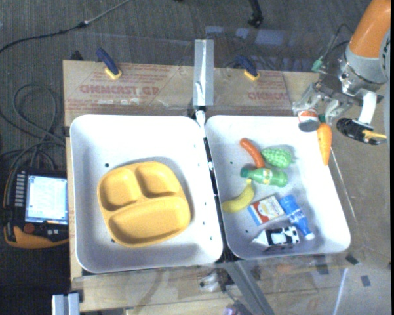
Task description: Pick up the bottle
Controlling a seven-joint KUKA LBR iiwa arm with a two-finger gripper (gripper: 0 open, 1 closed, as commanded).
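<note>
Small green plastic bottle with a yellow cap [265, 175] lies on its side near the middle of the right white bin [337, 205], touching the bumpy green vegetable toy [278, 156] above it, with the red-orange sausage toy [252, 151] close by and the yellow banana [240, 199] just below. Claw [313, 113] hangs over the bin's far right corner — whether spread or pressed together, cannot tell. An orange carrot [324, 142] hangs beside it.

Judgement: bottle looks light, stiff, smooth — likely to roll. Best taken across the body, mid-length, clear of neighbours.
</note>
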